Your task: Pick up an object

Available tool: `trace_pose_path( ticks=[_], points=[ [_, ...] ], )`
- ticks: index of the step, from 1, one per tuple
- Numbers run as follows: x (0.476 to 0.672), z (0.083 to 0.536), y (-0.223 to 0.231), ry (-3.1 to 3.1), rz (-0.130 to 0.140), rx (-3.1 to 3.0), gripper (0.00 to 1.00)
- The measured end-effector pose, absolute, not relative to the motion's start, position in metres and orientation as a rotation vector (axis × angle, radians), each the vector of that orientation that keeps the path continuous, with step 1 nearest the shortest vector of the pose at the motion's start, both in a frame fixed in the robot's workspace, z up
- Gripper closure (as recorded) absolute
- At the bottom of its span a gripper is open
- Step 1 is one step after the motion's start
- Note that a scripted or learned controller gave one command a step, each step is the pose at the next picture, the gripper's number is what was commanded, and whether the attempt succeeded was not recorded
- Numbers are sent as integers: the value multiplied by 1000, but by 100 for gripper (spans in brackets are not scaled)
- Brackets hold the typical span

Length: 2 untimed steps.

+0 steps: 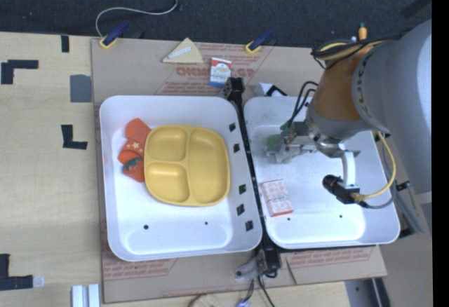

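My gripper (279, 148) hangs low over the upper left part of the right bin (365, 228), reaching in from the right under the orange wrist band (342, 88). A small greenish object (272, 139) lies right at its tip, partly hidden by it. A flat white packet with red print (276, 198) rests on the bin floor just below the gripper. In the left bin (175, 235) sits a yellow divided plate (188, 164), with an orange and red toy (133, 150) against its left side.
A black divider with clips (243, 158) runs between the bins. Behind them on the cardboard stand a small red, white and blue carton (220, 72) and a pale wedge (184, 52). A black cable plug (339, 188) dangles over the right bin.
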State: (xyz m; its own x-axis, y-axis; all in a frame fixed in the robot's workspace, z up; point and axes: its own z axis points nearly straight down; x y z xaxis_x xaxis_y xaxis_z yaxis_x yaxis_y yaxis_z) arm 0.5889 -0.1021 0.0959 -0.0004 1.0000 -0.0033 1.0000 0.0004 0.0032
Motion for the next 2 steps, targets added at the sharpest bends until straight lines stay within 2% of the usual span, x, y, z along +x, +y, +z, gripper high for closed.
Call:
trace_pose_path(
  ticks=[1, 2],
  points=[
    [589, 96, -102, 2219, 0, 2218, 0],
    [662, 85, -95, 2221, 1, 2218, 0]
  ],
)
